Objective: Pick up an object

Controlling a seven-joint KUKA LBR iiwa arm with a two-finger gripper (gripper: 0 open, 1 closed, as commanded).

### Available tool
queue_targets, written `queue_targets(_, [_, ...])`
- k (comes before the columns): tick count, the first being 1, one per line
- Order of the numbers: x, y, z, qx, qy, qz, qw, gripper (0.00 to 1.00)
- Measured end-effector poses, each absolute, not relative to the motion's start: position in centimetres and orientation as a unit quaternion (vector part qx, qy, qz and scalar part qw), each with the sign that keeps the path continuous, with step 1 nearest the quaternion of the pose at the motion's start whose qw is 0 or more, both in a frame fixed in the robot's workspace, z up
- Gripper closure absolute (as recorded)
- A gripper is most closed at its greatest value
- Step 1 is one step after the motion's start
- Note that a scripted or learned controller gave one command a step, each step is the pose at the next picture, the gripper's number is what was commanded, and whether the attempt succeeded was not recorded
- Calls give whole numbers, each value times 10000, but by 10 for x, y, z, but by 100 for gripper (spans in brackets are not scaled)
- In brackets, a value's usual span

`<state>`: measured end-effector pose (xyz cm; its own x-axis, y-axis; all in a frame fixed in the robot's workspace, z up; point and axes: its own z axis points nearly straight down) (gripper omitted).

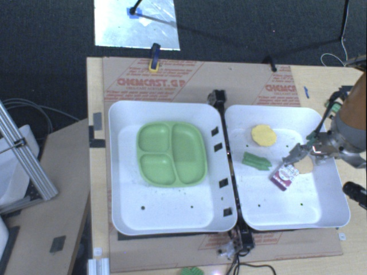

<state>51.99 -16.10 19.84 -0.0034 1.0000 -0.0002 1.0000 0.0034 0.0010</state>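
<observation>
R bin (330, 211): 1 yellow disc (264, 134), 1 green piece (256, 161), 1 purple packet (284, 177).

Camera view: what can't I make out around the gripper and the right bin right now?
- Gripper: fingers too small and blurred to tell open from shut, or whether they touch the purple packet.
- Arm: cut off by the right edge.
- Packet print: too small to read.
- Right bin wall: partly hidden behind the arm.
</observation>
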Motion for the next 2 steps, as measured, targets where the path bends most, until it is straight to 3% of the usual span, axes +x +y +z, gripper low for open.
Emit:
queue_targets(1, [540,-157,84,7066,7076,11,91,0])
queue_targets(2, [528,-158,91,7055,7086,58,109,0])
